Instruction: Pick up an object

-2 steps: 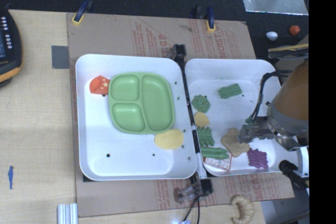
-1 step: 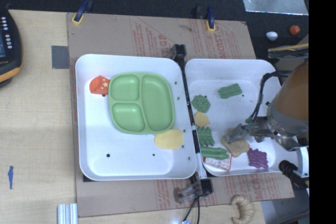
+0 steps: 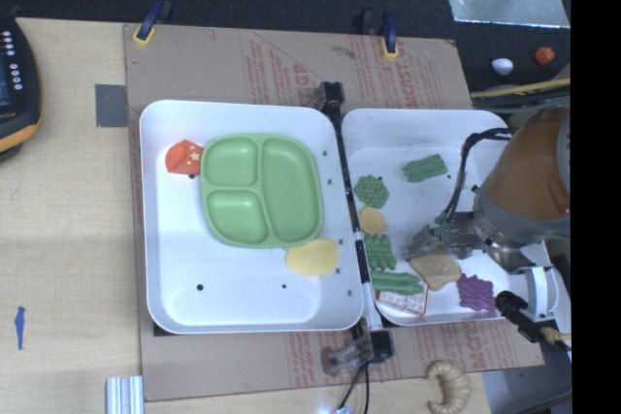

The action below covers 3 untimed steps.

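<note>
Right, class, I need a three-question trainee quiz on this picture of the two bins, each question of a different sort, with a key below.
1. True or false: the green divided plate lies in the right bin.
2. Multiple choice: what lies against the plate's lower right edge? A) a yellow piece B) a purple piece C) a red piece
3. Short answer: in which bin does the claw hang?

Key
1. False. It lies in the left bin.
2. A, the yellow piece. The red piece sits at the plate's upper left; the purple piece lies in the right bin.
3. The right bin, just above the tan piece.
</note>
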### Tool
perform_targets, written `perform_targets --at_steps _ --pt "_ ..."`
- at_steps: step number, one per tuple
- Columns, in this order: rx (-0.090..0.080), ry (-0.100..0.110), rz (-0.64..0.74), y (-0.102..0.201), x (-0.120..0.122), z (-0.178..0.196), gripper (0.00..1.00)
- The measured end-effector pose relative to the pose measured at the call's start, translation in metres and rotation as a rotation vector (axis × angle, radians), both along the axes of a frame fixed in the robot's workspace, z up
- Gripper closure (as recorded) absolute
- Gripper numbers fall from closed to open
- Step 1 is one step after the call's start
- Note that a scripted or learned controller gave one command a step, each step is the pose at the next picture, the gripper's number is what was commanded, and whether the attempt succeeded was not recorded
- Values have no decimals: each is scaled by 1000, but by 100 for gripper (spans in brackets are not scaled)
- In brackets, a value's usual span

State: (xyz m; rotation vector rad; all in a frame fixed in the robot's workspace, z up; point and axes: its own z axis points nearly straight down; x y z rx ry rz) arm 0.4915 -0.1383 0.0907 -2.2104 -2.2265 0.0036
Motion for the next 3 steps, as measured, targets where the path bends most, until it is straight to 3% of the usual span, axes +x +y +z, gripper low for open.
perform_targets --at_steps 1,2,3 --pt "1 1 -5 -18 -17 1 0" --pt "-6 -12 -2 -63 64 58 0" --pt "3 5 -3 -40 18 -2 0"
